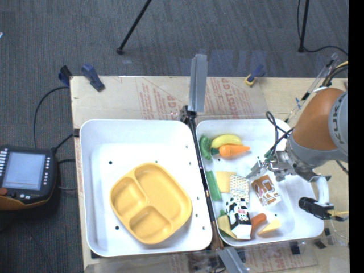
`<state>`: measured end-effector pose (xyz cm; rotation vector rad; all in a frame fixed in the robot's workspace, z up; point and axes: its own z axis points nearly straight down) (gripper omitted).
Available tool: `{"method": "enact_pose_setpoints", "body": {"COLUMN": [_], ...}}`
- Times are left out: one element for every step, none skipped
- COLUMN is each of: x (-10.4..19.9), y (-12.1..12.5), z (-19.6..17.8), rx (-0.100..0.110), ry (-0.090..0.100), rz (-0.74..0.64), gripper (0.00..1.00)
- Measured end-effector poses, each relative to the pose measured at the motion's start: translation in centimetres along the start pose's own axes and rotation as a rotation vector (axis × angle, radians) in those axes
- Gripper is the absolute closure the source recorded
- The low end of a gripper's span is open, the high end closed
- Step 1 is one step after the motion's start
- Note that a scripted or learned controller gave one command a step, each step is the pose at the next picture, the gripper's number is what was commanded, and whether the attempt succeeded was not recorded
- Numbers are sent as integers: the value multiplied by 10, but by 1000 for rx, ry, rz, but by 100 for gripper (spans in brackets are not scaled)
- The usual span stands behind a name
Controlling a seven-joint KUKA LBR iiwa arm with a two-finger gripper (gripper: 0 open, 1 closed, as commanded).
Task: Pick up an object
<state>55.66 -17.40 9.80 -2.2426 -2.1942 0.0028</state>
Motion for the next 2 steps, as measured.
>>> {"method": "enact_pose_setpoints", "body": {"x": [0,61], "y": [-1,44], "z": [-4,-117], "rx": [9,-5], "ry": [5,0], "rz": [4,118], "gripper": [100,100]}}
